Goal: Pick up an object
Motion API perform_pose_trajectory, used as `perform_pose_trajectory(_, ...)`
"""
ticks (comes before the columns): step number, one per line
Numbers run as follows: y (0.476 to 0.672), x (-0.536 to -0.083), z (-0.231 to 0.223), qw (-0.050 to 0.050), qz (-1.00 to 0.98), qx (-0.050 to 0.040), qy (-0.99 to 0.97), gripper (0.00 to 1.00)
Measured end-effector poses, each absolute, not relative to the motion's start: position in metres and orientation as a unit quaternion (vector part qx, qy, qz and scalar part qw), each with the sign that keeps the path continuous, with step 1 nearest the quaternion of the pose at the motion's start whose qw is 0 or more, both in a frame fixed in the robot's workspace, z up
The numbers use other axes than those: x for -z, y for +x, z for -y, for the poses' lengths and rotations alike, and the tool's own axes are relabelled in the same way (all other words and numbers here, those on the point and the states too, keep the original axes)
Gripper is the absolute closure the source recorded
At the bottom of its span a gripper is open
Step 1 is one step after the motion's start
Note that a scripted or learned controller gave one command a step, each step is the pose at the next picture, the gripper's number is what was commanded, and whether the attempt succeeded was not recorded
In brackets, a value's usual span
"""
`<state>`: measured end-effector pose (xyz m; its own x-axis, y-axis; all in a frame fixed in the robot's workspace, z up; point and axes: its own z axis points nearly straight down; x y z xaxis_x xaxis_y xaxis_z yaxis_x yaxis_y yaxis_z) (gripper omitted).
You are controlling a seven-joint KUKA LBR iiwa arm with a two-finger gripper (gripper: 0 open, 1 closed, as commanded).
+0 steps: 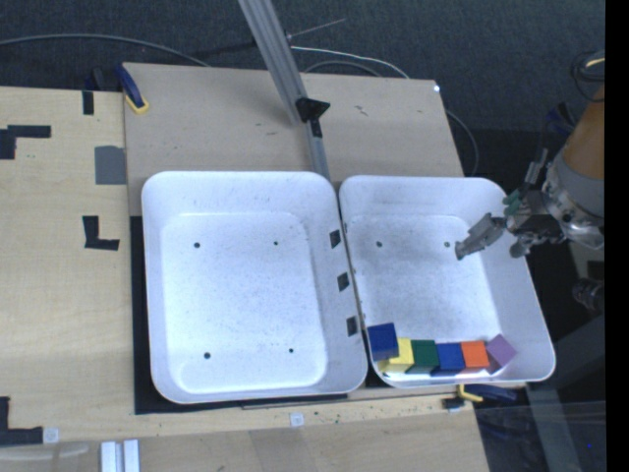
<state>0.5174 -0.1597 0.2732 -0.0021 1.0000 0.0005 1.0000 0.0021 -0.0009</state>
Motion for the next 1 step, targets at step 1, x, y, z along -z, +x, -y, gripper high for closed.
perform_pose_trajectory(1,0.5177,-0.2829,0.1588,0.001,0.708,0.0001,-0.706,1.0)
